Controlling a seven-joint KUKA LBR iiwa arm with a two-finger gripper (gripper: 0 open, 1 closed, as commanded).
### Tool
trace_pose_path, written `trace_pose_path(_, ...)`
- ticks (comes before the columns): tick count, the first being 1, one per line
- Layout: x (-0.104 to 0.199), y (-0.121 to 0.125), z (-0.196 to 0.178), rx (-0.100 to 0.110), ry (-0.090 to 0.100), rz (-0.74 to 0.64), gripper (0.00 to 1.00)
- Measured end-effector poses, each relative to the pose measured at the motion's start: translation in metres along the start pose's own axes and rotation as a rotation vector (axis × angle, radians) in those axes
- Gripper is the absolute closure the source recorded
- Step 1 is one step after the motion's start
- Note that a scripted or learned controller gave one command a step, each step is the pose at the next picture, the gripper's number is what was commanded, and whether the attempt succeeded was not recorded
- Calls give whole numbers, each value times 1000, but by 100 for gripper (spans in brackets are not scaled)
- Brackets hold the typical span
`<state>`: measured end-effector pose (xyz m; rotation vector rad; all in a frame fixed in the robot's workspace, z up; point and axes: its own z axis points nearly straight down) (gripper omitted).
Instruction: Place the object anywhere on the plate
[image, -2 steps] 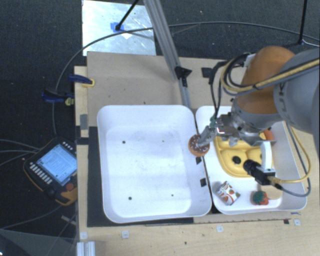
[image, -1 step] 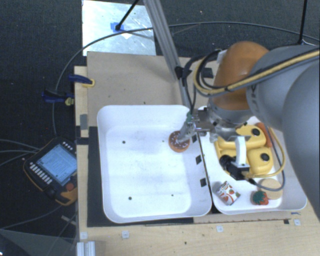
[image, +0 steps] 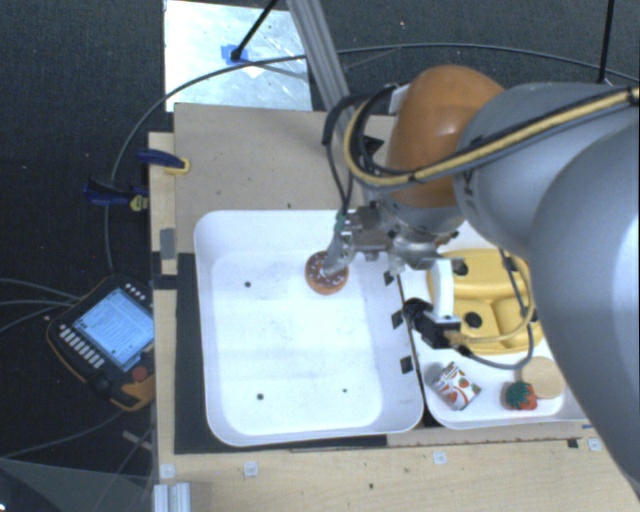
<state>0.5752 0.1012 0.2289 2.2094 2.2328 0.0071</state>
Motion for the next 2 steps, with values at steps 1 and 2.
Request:
trace_pose_path(1,63,5,2,1,0,-1,100)
trace_pose_path(2,59,5,2,3,-2,4,0)
